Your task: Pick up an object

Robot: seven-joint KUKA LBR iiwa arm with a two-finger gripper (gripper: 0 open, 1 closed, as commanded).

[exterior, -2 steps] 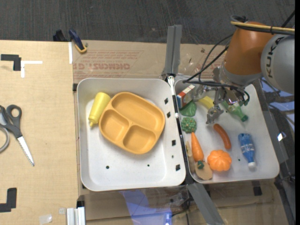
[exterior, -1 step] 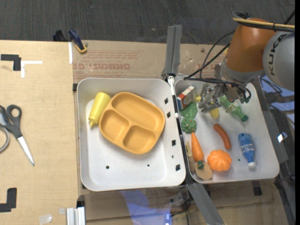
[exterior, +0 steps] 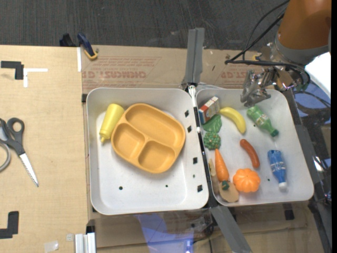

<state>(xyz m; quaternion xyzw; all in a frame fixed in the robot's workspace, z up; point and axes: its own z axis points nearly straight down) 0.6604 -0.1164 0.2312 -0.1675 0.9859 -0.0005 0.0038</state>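
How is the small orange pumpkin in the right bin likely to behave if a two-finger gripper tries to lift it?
The pumpkin looks round and smooth, so fingers may slip off. It probably rolls if nudged, perhaps toward the carrot beside it. It looks like a light plastic toy.

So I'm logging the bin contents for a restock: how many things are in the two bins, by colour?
Yellow: 3, mustard bottle, divided plate, banana
Green: 3, bottle, two leafy greens
Orange: 2, carrot, pumpkin
Red: 2, sausage, carton
Blue: 1, bottle
Tan: 1, piece
Total: 12
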